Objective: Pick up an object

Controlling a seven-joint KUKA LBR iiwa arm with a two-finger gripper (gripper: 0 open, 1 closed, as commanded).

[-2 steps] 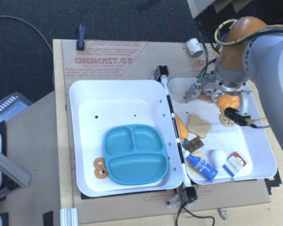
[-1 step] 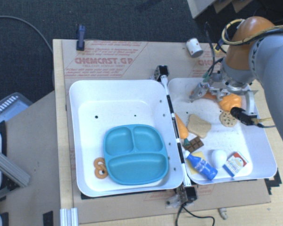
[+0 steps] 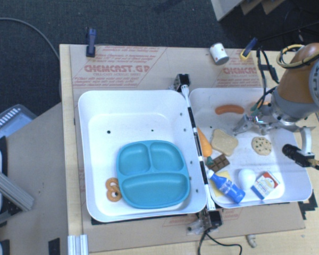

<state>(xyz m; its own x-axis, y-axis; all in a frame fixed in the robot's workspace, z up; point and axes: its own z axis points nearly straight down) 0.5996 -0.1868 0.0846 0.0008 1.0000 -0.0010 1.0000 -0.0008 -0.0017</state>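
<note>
Hot dog [image 3: 229, 109] lies just beside the gripper [image 3: 248, 122]; you should centre over it before descending; grip state unclear.

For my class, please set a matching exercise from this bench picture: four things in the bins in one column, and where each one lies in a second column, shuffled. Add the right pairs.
Things
1. pretzel
2. sausage
3. blue bottle
4. cookie

Places
A. far end of the right bin, above the bread slice
B. left bin, touching the blue tray's left edge
C. right bin, right of the bread slice and below the pincer
D. near end of the right bin, left of the white egg

Pairs: 1-B, 2-A, 3-D, 4-C
</note>
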